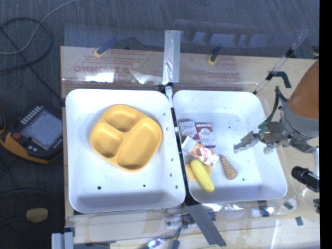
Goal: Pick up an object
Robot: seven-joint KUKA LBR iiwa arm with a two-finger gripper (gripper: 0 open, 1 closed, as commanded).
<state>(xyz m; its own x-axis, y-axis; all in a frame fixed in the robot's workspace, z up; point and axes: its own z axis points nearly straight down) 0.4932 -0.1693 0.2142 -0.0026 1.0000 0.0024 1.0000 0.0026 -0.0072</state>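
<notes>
The gripper [248, 142] hangs over the right side of the right bin [244, 104]. From up here I cannot tell how its jaws stand. Nothing sits between them. A toy corn cob [202, 175] lies near the bin's front left corner. Just beside it are an ice cream cone [229, 168] and a small packet [203, 153]. Two little boxes [196, 131] sit behind them. A yellow divided plate [125, 137] fills the left bin [83, 191].
</notes>
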